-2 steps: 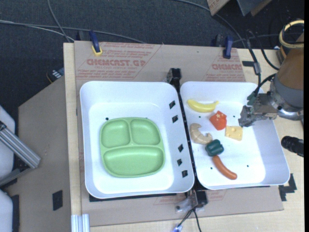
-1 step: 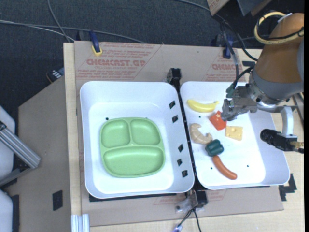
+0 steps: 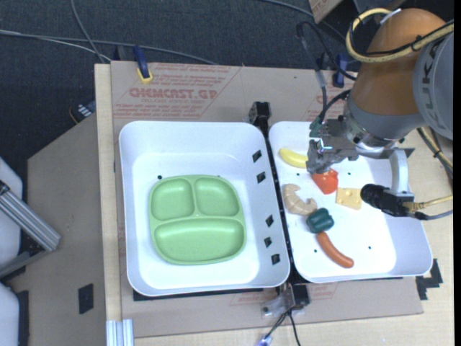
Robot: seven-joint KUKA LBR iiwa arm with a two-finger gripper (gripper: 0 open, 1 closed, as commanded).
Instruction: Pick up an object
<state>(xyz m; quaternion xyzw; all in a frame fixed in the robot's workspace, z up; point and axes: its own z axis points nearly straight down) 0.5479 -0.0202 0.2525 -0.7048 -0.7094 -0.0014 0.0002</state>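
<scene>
Cardboard-topped bench bears two bins; nearest in the right bin (image 3: 403,262) lies an orange carrot (image 3: 336,250), beyond it a small red piece (image 3: 326,182) directly under the gripper (image 3: 322,166). It looks light, rigid, slick plastic; pinch its flat sides.

Only legible text: red print "CHEMCAST GP" on the brown protective paper of the bench sheet (image 3: 173,92), at 12 o'clock from the left bin (image 3: 133,193). Smaller red lines above and below it are too blurred to read.
</scene>
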